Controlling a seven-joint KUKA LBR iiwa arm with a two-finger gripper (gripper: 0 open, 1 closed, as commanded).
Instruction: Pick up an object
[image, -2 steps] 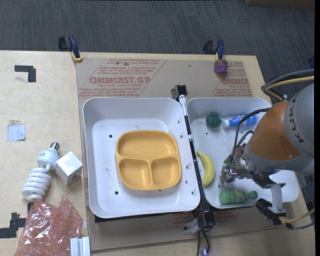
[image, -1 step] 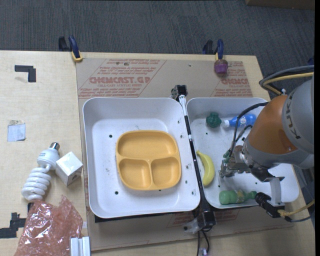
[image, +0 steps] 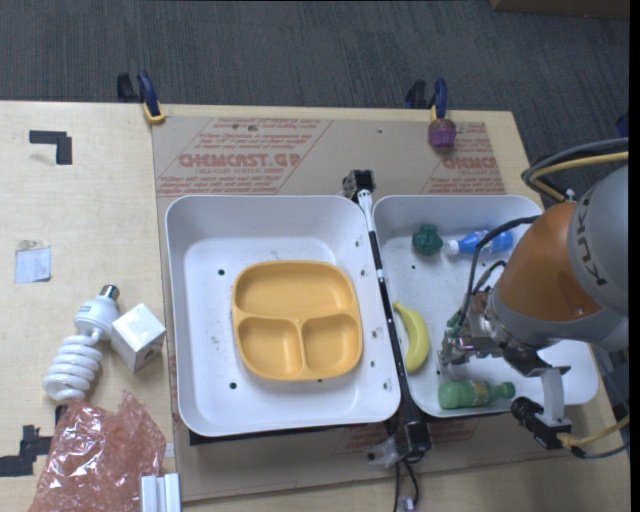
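Note:
In the right bin (image: 395, 215) lie a yellow banana (image: 413, 336) near the left wall, a green bottle (image: 473, 393) along the front wall, a small dark green object (image: 428, 240) at the back and a blue and white tube (image: 484, 242) beside it. My gripper (image: 460, 345) hangs low in this bin, between the banana and the green bottle, just above the bottle's left end. The wrist hides much of it, and nothing shows between its parts.
The left bin (image: 190, 300) holds a yellow divided plate (image: 297, 319). Left of the bins lie a spiral light bulb (image: 78, 350), a white cube (image: 138, 336) and a crumpled pink wrapper (image: 95, 455). A purple object (image: 442, 132) sits on the board behind the right bin.

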